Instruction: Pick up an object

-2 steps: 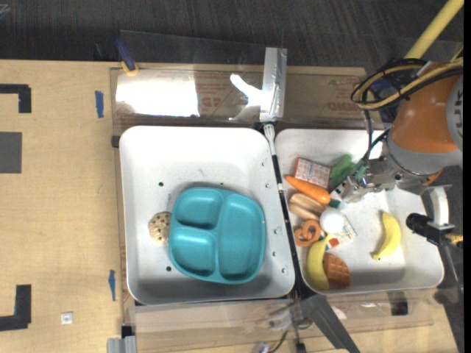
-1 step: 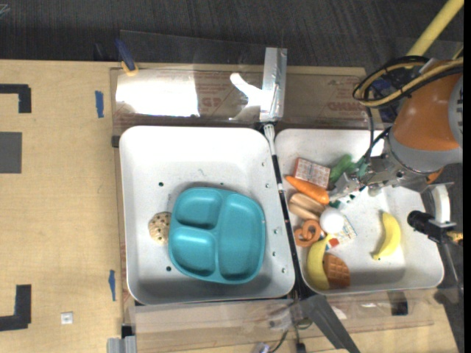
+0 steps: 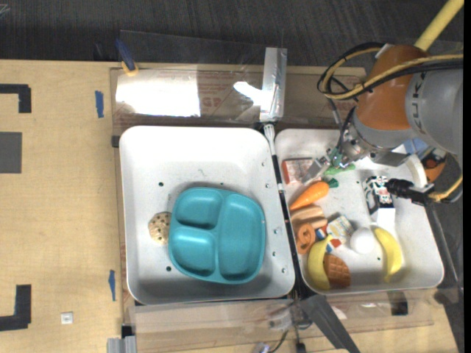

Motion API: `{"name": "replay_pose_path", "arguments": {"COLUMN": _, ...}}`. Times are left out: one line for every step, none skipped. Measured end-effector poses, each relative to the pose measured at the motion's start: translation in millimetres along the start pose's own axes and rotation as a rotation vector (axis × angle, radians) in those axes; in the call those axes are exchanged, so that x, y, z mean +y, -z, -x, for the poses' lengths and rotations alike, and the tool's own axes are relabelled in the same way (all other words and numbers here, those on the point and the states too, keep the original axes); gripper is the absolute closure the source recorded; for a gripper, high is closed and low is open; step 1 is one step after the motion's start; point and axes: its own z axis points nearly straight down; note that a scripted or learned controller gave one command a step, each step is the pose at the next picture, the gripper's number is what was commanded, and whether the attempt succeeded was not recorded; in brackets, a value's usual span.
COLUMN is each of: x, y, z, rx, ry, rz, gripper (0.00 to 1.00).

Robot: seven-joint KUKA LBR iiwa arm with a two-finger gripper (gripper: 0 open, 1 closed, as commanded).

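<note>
My gripper hangs over the back part of the right bin, under the grey wrist with the orange band. Just below and left of it an orange carrot lies at a slant. A reddish packet lies to the gripper's left, by the bin wall. Nearer the front are a sausage roll, a white egg, two yellow bananas and a brown waffle-like piece. Nothing shows held in the gripper.
The left bin holds a teal divided plate with a speckled cookie at its left edge. A clear plastic sheet stands behind the left bin. A ridge separates the bins.
</note>
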Motion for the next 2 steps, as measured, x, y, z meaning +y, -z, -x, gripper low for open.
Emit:
{"name": "replay_pose_path", "arguments": {"x": 8, "y": -2, "z": 48, "rx": 0.031, "ry": 0.052, "rz": -0.028, "gripper": 0.00}}
{"name": "replay_pose_path", "arguments": {"x": -35, "y": 13, "z": 9, "rx": 0.016, "ry": -0.145, "rz": -0.024, "gripper": 0.00}}
